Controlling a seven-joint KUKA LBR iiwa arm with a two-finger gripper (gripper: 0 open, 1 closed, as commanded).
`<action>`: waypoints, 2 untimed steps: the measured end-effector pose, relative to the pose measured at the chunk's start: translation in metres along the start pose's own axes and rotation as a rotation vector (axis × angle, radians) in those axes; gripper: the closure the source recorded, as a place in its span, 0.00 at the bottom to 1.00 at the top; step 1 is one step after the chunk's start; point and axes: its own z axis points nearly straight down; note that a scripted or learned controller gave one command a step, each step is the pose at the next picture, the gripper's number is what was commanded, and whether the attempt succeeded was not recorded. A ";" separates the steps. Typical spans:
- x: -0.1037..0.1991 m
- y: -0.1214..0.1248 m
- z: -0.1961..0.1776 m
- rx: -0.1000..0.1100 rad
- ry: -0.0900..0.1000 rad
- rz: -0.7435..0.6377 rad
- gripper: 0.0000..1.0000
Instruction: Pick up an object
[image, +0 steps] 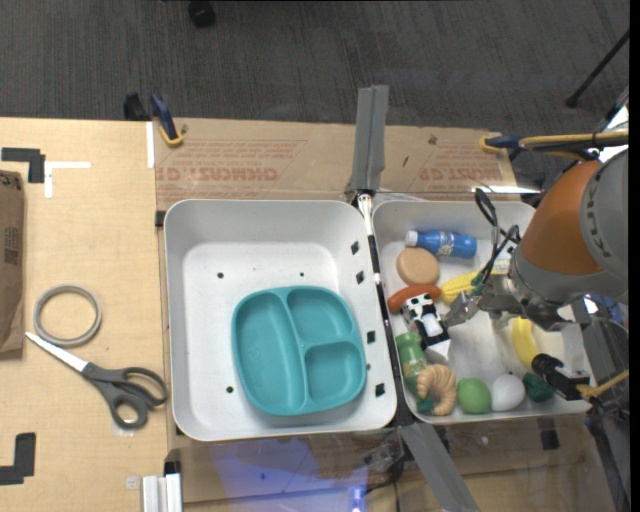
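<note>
The bench (80, 200) carries two shallow white plastic bins. The left-hand bin (200, 240), well away from the claw, holds a teal plastic plate with three compartments (300, 350). The right-hand bin (395, 215) is where the grey arm with its orange band (565, 225) reaches down, and the claw (472, 305) sits low among the toys; whether it is spread or pressed together I cannot tell, since cables and the wrist mask it.

Judged by looks, everything here is light toy food, mostly smooth hard plastic, so slipping is the main worry rather than weight or breakage. Going down in size:

- The yellow plastic banana (523, 340), just to the claw's near right, is curved and glossy; take it across its narrow middle.
- The blue and white bottle (442, 242), beyond the claw, would roll; grip across the body.
- The tan ridged croissant toy (437, 383), nearer the camera, offers ridges that should hold well.
- The tan round disc (418, 266) lies flat and looks awkward to pinch.
- The black-and-white toy figure (429, 322) lies just left of the claw, closest of all, small and irregular, perhaps soft.
- The green ball (474, 396) and white ball (507, 391), nearer the front wall, are round and likely to squirt out unless taken dead centre.
</note>
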 end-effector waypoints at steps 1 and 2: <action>0.036 0.022 0.000 0.000 0.001 0.190 0.00; 0.041 0.079 0.000 0.002 0.001 0.295 0.00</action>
